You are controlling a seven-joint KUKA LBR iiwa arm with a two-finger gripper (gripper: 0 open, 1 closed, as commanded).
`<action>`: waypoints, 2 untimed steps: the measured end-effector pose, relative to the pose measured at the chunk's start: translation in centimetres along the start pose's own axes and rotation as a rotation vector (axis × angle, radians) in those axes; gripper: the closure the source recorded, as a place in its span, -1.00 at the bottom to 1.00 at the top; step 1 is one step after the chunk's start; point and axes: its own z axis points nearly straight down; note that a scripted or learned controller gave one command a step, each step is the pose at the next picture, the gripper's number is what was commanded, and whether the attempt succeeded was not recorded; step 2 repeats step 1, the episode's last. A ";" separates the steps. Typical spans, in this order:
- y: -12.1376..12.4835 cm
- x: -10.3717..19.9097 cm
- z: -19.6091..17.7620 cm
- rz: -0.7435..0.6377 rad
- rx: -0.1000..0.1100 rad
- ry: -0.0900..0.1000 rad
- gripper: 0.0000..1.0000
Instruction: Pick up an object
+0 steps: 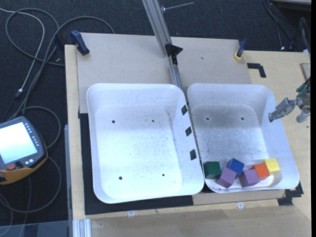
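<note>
Pick not yet made. The gripper (289, 108) sits at the far right edge of the view, over the right rim of the right bin (224, 90), with nothing visible between its fingers. It is small and partly cut off here, so whether the fingers are spread or pressed together I cannot tell.

Left to do, as I judge it: travel to the blocks, descend, close on one, lift.

Contents:
- Right bin: six blocks bunched along the near edge, well apart from the gripper. In a rough row from the left: green block (213, 170), purple block (227, 177), blue block (235, 166), second purple block (250, 177), orange block (261, 170), yellow block (272, 165). Several look to be touching, which may crowd a grasp.
- Left bin (133, 90): bare white floor with dark speckling, no blocks seen.

Both bins rest side by side on the surface (123, 53).
</note>
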 end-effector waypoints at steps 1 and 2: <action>0.1 0.0 -1.1 -0.001 -0.004 -0.001 1.00; 0.1 0.0 -1.1 -0.001 -0.004 -0.001 1.00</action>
